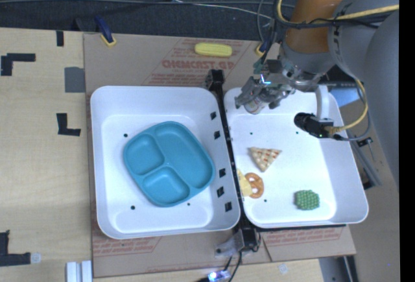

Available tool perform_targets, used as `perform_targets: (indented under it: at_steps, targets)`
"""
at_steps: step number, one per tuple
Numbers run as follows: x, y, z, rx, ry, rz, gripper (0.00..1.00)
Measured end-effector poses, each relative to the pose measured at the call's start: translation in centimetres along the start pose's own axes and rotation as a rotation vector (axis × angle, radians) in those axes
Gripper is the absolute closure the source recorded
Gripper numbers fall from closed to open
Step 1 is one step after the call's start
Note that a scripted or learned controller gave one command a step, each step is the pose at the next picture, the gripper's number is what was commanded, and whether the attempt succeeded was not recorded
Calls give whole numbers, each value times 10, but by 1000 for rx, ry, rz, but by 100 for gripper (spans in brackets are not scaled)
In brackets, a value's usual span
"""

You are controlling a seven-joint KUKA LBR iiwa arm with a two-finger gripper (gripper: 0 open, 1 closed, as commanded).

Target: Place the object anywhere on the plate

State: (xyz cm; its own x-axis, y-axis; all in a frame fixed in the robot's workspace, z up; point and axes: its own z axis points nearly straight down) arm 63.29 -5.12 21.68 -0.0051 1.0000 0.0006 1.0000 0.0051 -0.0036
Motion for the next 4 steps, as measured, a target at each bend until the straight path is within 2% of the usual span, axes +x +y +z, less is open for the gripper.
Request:
perform_targets:
  at_steps: [1,3,4]
  targets:
    - [48,0,0,-1,0,1,100]
    - [141,-35,-8,0,0,-1,100]
    - [138,-34,-7,-1,-1,3,0]
